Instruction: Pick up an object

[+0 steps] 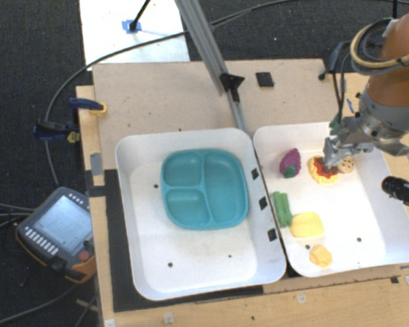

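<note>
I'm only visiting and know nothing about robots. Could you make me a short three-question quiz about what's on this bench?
1. True or false: the teal divided plate lies in the left bin.
2. Which item lies nearest the tool?
A. the purple piece
B. the red and yellow piece
C. the green piece
3. Fill in: the small orange piece lies near the right bin's ____ edge in the camera view.

Key: 1 true; 2 B; 3 bottom.
</note>
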Controlling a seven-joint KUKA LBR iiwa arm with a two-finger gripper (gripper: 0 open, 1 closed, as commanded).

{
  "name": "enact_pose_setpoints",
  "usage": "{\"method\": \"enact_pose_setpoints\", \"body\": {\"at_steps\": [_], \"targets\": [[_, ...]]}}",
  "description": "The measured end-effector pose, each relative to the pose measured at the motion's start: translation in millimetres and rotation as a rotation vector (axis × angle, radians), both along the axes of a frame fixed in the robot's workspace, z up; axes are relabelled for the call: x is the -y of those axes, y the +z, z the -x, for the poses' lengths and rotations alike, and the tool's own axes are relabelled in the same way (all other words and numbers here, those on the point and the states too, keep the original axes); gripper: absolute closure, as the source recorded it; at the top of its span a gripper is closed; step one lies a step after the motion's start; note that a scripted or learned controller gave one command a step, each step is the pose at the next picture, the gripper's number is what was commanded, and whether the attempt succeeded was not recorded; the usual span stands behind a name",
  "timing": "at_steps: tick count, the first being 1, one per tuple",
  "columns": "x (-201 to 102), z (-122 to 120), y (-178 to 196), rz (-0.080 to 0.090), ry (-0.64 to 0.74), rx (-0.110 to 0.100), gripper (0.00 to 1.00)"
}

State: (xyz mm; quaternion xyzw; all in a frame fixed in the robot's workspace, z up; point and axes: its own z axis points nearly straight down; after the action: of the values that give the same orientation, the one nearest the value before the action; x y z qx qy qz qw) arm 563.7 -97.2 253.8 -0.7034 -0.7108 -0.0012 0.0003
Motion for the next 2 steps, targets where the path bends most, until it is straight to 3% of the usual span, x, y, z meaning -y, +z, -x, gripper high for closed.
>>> {"method": "enact_pose_setpoints", "body": {"at_steps": [2], "targets": [[-89,18,-3,0.001,-0.001,-0.001,1.00]]}}
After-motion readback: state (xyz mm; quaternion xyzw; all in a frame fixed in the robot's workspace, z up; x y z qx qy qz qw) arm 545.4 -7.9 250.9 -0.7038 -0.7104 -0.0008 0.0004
